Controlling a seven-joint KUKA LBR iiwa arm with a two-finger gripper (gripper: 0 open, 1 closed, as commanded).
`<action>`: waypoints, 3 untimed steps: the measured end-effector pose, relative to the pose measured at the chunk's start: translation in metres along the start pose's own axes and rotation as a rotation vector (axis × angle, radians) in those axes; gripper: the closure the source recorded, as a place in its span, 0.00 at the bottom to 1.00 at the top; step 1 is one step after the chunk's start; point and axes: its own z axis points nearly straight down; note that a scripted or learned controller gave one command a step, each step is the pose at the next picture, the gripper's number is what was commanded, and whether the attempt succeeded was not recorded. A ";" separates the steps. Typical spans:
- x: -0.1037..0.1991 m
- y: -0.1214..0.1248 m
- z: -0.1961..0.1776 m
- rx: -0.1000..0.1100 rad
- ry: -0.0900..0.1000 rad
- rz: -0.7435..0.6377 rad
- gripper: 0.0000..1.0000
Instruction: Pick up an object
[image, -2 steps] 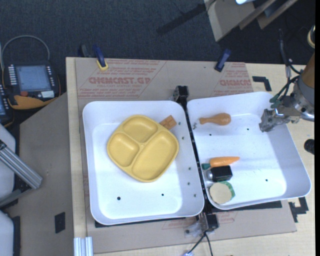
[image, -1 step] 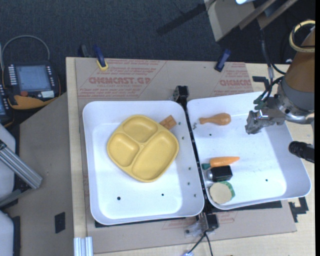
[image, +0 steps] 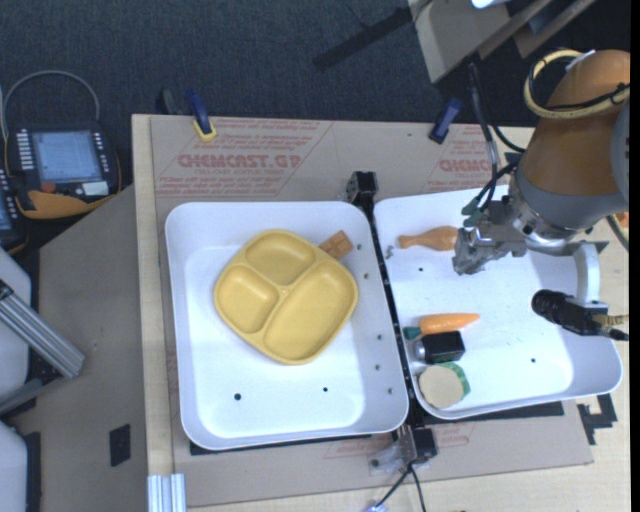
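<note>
A: Where is the two-finger metal gripper (image: 470, 262) right now?

B: Low over the right-hand shallow white bin (image: 520, 375), just beside the tan chicken-drumstick-shaped toy (image: 428, 239) near that bin's far-left corner. Nothing sits between its tips; I can't tell how they are set.

A: What else could it take?

B: The orange carrot-shaped toy (image: 449, 322), the small black block (image: 441, 347) and the round beige-and-green disc (image: 443, 384), bunched against the divider. The yellow three-compartment plastic plate (image: 286, 296) fills the left-hand white bin (image: 195, 330).

A: Risks?

B: Probably a descent beside the drumstick, nudging it away. The bin wall looks close enough to block a finger.
</note>
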 end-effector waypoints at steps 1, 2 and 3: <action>0.051 -0.011 -0.006 -0.001 0.000 -0.001 1.00; 0.102 -0.018 -0.010 -0.001 0.000 -0.001 1.00; 0.146 -0.025 0.004 0.001 -0.001 0.001 1.00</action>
